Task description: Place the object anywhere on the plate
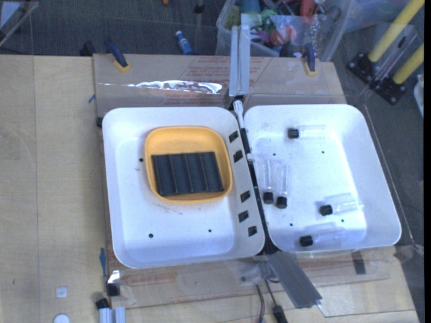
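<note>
While the yellow plate (pixel 159 140) sits in the left bin (pixel 128 229), seemingly black-capped clear vials (pixel 275 179) lie in the right bin (pixel 350 147)

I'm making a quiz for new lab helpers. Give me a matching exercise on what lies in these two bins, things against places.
Things:
1. yellow plate
2. dark ridged block
3. clear vials with black caps
4. row of black clips

Places:
A. on the yellow plate
B. scattered in the right bin
C. in the left bin
D. along the divide between the bins

Pairs: 1-C, 2-A, 3-B, 4-D
</note>
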Tool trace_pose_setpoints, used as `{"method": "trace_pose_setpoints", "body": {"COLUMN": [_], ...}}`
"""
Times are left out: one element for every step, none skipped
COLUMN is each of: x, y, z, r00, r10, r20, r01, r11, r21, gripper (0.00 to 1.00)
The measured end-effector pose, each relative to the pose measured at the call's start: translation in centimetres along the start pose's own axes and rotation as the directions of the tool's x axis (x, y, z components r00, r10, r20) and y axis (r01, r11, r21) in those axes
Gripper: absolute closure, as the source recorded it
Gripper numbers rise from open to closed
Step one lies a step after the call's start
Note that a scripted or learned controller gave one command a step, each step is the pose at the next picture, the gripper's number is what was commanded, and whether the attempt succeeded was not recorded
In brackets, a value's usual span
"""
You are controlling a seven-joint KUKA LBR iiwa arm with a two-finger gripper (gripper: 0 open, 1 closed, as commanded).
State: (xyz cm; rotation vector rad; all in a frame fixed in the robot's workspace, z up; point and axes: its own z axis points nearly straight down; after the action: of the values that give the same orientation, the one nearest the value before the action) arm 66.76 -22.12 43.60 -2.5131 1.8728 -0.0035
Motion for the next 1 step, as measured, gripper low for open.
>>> {"method": "trace_pose_setpoints", "body": {"x": [-0.4], "y": [0.0], "z": [0.04], "r00": [0.993], "r10": [-0.118], "r20": [0.002], "r01": [0.118], "r11": [0.993], "r21": [-0.004], "gripper": [1.0]}}
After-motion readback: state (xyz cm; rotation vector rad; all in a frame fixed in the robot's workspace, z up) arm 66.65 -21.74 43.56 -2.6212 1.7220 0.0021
